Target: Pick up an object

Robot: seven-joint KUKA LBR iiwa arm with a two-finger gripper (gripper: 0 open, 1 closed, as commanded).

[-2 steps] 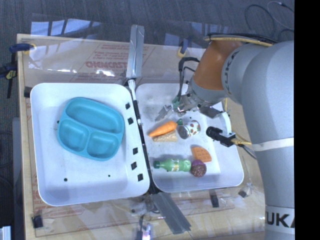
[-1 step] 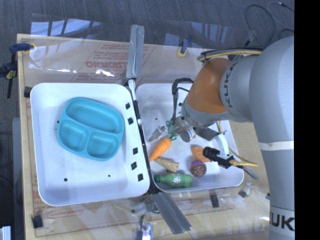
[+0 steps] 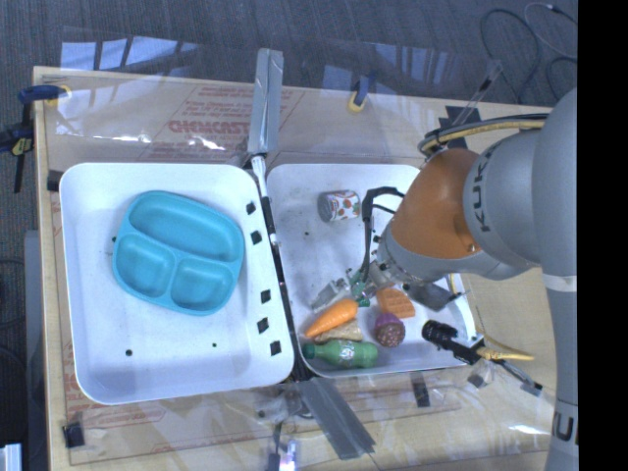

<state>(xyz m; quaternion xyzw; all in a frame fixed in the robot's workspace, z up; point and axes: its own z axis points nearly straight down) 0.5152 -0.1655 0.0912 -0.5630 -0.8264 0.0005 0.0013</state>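
- Camera view looks down at a slant on two white bins; the arm point(image 3: 491, 204) reaches in from the right over the right bin point(image 3: 294, 204).
- Carrot point(image 3: 334, 317) lies in the near half of the right bin, long axis slanting, thick end up toward the right, tip pointing down-left toward the divider between the bins.
- Bottle point(image 3: 343, 353), green, lies flat just below the carrot, long axis running left-right along the bin's near wall.
- Near the carrot's thick end sit an orange block point(image 3: 396, 303) and a dark red round piece point(image 3: 390, 333), packed close together.
- Can point(image 3: 339, 205) lies on its side well apart, near the far wall, with bare floor between it and the cluster.
- Gripper point(image 3: 365, 287) is low over the cluster, just above and right of the carrot's thick end; whether it touches cannot be told.
- Fingers are mostly hidden under the wrist; I cannot tell whether they are spread or closed.
- Left bin point(image 3: 88, 361) holds a blue tray point(image 3: 180, 251) with bare floor around it.
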